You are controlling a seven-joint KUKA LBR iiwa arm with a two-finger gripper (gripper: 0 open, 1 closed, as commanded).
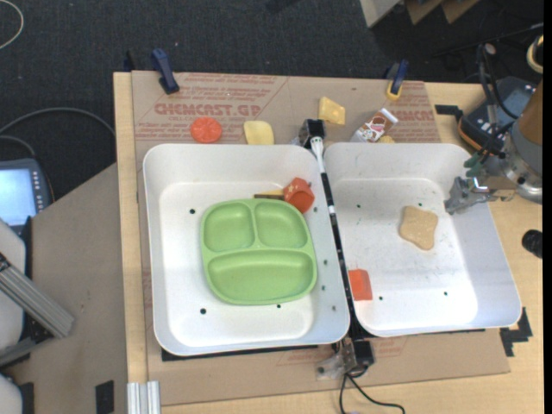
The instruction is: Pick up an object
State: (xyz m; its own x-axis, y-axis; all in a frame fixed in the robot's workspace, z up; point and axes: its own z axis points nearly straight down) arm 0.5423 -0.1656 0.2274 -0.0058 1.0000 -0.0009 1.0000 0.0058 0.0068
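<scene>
A tan bread-like piece (pixel 419 228) lies in the right bin (pixel 466 304), a little right of its middle. An orange block (pixel 360 284) rests at that bin's left wall near the front. My gripper (pixel 459 198) hangs at the right bin's far right side, its metal fingers pointing left, a short way right of the tan piece and apart from it. In the left bin (pixel 168 257) lies a green divided plate (pixel 257 250), with a red-orange cup-like object (pixel 298 195) just beyond its far right corner.
Behind the bins on the cardboard sit a red disc (pixel 206 129), two yellow pieces (pixel 258 132) (pixel 331 109) and a small red-and-white packet (pixel 374 128). Blue clamps (pixel 164 70) (pixel 396 78) hold the board's back edge. The arm's body (pixel 517 136) stands over the right edge.
</scene>
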